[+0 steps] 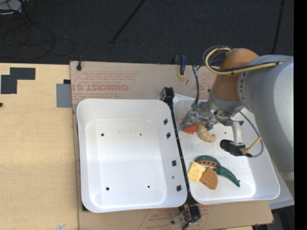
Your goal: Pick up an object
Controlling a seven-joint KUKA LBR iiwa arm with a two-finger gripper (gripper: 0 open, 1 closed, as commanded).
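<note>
The arm (268, 104) is reaching into the right bin (261, 188) near its back-left corner. The claw (200, 121) is sitting right over a red piece (190, 128) and a beige peanut-looking thing (207, 135), which is lying just toward the bin's front, long axis slanting. Honestly can't tell how the claw's set. The green curved piece (225, 169), yellow block (195, 171) and tan wedge (209, 178) are lying nearer the front.

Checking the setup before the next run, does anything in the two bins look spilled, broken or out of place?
Nothing stands out. The right bin holds a yellow block, a brown piece, a green curved piece, a beige piece and a red piece, loosely scattered.
</note>
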